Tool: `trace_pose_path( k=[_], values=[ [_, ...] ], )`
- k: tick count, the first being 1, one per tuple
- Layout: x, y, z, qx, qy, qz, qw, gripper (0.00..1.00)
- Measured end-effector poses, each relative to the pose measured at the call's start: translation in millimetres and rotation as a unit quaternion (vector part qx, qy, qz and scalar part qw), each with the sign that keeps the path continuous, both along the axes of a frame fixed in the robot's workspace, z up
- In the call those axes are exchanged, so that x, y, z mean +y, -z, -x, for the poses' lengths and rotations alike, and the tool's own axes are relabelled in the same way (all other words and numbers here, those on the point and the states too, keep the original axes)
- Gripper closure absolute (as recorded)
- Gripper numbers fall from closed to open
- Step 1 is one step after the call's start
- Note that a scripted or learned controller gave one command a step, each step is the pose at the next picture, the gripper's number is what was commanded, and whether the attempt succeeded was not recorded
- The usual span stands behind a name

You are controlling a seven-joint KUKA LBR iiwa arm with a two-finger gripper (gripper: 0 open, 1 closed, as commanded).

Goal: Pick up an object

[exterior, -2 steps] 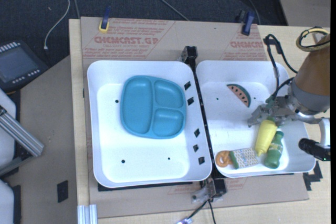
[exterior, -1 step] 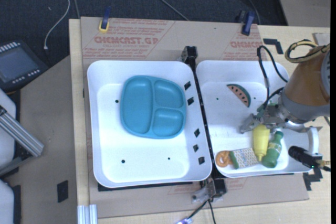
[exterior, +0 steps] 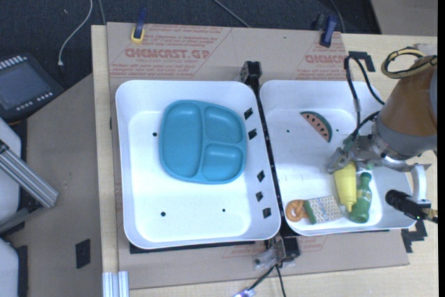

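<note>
Yellow object (exterior: 345,184): lying near the right bin's (exterior: 292,97) front edge, gripper (exterior: 344,160) hovering just above it.
Approaching for the grasp; claw opening, can't tell. Next move is calling for a straight descent, avoiding the green bottle (exterior: 362,199) alongside.

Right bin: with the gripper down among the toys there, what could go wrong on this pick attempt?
The gripper sits at the yellow toy, which touches the green toy; closing may catch both or push one aside. These toys crowd the right bin corner, so the wall may block the fingers.
</note>
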State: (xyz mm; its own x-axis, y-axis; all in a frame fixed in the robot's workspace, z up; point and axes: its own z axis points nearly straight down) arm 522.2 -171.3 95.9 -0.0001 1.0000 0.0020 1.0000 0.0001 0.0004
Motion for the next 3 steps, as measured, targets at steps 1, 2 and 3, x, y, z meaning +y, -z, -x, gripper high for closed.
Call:
trace_pose_path(
  k=[1, 2, 3],
  values=[
    [-1.8, -44.2, -5.8, -0.002, 0.000, 0.0016, 1.0000, 1.00],
    [-11.7, -103.5, -6.1, -0.003, 0.000, 0.0023, 1.0000, 1.00],
    [-6.5, -149.7, -3.5, -0.003, -0.001, 0.0018, 1.0000, 1.00]
  ],
)
